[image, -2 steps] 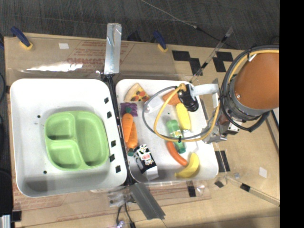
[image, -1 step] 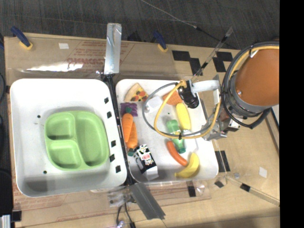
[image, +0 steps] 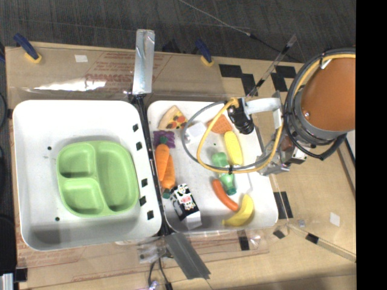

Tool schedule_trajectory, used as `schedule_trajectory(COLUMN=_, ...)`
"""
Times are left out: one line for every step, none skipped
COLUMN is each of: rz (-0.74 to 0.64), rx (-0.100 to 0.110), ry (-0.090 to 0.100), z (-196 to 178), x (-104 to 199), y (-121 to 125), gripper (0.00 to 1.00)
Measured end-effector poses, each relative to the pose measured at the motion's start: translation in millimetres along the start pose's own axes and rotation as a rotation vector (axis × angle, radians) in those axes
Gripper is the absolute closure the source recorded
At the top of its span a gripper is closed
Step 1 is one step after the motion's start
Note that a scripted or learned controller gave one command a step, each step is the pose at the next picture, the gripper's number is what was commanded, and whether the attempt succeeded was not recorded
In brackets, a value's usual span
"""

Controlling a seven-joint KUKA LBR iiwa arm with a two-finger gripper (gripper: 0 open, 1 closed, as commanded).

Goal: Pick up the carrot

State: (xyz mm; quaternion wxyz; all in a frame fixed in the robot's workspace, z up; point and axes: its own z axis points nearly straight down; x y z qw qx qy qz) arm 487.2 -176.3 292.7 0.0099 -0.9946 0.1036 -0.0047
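A fat orange carrot (image: 164, 165) lies lengthwise along the left wall of the right bin (image: 266, 192), just below a purple piece (image: 162, 139). A thinner orange-red carrot-like piece (image: 225, 195) with a green top (image: 228, 180) lies lower in the bin's middle. My gripper (image: 282, 164) hangs over the bin's right rim, below the orange-banded wrist (image: 329, 92). It is well to the right of both orange pieces and touches neither.
The right bin also holds a pizza slice (image: 174, 117), an orange wedge (image: 221, 125), a yellow corn-like piece (image: 233, 147), a green piece (image: 219, 159), a banana (image: 242, 211) and a cow-patterned carton (image: 184, 202). The left bin (image: 30, 162) holds a green divided tray (image: 97, 177).
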Motion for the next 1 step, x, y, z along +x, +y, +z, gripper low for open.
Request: schedule_trajectory(rz=-0.012, rx=-0.013, ry=-0.006, z=9.1, x=18.2, y=-15.3, gripper=1.00)
